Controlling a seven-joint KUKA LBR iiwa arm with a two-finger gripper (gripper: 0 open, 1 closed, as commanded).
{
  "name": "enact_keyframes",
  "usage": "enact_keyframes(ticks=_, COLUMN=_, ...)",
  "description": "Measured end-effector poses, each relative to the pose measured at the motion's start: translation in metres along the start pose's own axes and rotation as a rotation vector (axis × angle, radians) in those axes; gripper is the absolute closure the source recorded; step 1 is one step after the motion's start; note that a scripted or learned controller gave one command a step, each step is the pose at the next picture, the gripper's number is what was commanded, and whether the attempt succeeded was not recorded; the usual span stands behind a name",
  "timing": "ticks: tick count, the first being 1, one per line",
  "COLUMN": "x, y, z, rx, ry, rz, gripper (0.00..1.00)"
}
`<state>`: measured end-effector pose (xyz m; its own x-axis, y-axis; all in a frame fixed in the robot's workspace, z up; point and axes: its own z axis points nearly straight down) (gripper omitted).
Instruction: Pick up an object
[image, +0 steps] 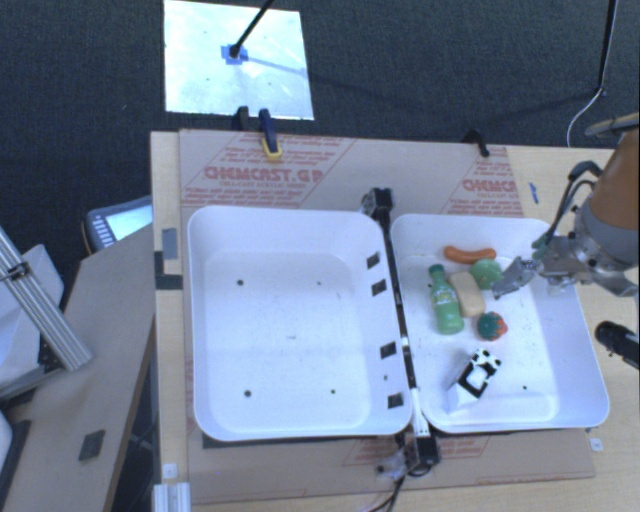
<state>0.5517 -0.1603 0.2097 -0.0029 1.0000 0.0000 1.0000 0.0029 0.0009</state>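
My arm comes in from the right edge of the camera view, the grey wrist and its orange band high at the right, over the far right rim of the right shallow white bin (575, 395). From there the wrist angles down and to the left, so my pincer (512, 279) hangs over the upper right part of that bin, its metal tips pointing left toward the little cluster of objects. I cannot tell how wide my pincer stands: the tips are small and blur together against the white floor. Nothing shows between them.

The things I could take all lie in the right bin. A green plastic bottle with a yellow label (445, 299) lies lengthwise near the divider between the bins. Touching its right side is a pale yellow block (468, 294). Just beyond them, toward the far wall, lies an orange sausage-shaped toy (470, 255), and a rounded green lump (487, 272) sits beside the block's upper end, just left of my tips. Below that a small round toy, red with a green top (490, 325), rests on the bin floor. Nearer the front wall, apart from the rest, a black-and-white chequered block (478, 374) sits tilted.

The left shallow white bin (200, 300) lies beside it, well apart from my pincer.
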Motion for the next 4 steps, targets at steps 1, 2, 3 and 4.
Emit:
enact_keyframes(ticks=1, x=0.06, y=-0.001, z=0.113, rx=0.009, ry=0.005, rz=-0.006, gripper=0.0)
enact_keyframes(ticks=2, x=0.055, y=0.002, z=0.096, rx=-0.001, ry=0.0, rz=-0.001, gripper=1.0)
enact_keyframes(ticks=3, x=0.121, y=0.031, z=0.015, rx=-0.009, ry=0.001, rz=-0.008, gripper=1.0)
enact_keyframes(ticks=4, x=0.183, y=0.058, z=-0.07, rx=-0.011, ry=0.002, rz=-0.009, gripper=1.0)
